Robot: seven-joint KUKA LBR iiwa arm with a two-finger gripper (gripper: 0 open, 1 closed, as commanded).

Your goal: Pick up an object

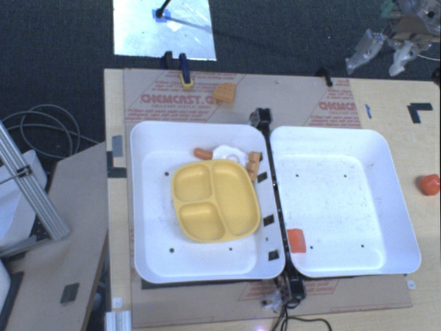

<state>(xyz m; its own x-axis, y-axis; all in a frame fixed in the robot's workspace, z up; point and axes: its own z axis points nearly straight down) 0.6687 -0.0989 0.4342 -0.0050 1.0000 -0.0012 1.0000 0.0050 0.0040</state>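
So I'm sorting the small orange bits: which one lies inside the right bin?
The orange-red block, at the right bin's near-left corner. The orange piece lies on the bench outside it; the small sausage is in the left bin.

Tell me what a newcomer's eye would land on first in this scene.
The yellow divided tray stands out first, lying in the left bin with a small orange piece and a white item just beyond it. Next comes the orange-red block at the near left edge of the right bin. The gripper hangs high at upper right, off the bins.
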